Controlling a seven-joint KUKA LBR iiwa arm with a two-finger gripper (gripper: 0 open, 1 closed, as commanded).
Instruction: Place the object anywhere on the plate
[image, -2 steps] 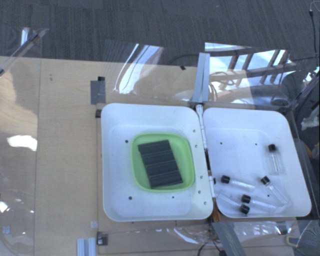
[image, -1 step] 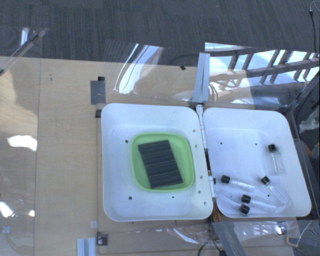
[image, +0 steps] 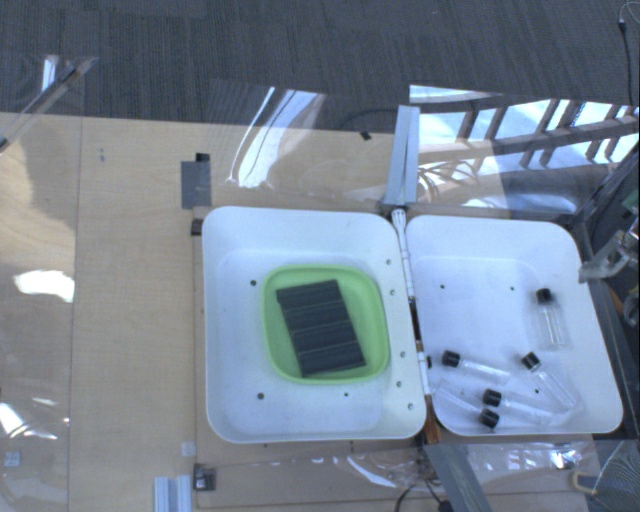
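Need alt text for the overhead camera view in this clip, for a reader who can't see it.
A dark ribbed block lies on a green plate in the left white bin. The right white bin holds five clear vials with black caps, scattered toward its near and right sides. Both bins sit side by side on a wooden bench.

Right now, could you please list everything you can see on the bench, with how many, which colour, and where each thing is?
left bin: one, white, left half of the bench, holds the plate
plate: one, green, square with rounded corners, middle of the left bin
dark ribbed block: one, dark grey, lying flat on the plate
right bin: one, white, beside the left bin
vials: about five, clear with black caps, lying in the lower right part of the right bin
bench: one, light wood, under both bins
arm: parts at the right edge, too little to describe
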